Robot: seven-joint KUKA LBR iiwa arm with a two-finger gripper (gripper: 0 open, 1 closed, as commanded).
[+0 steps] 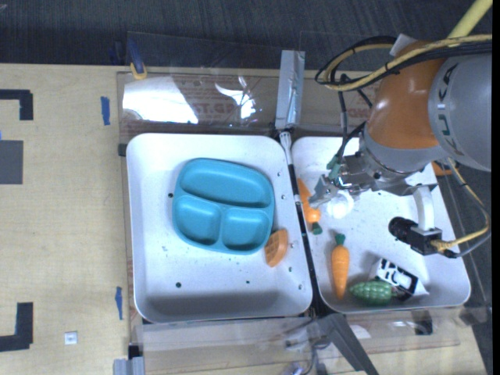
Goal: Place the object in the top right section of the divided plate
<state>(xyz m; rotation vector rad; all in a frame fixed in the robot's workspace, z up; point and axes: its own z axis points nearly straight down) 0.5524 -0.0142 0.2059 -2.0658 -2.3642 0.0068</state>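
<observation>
Wooden bench (62,209) carries your left bin (211,287), the blue divided plate (223,205) at its centre. Over the right bin's (367,229) left wall hangs the gripper (332,190), grip state impossible to tell. Beside it lies the small orange toy (312,212), probably light, stiff and slick: pinch its middle.

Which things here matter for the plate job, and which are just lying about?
For the job:
- blue divided plate in the left bin
- gripper over the right bin

Lying about, or not clearly the target:
- carrot
- green toy
- orange piece beside the plate
</observation>
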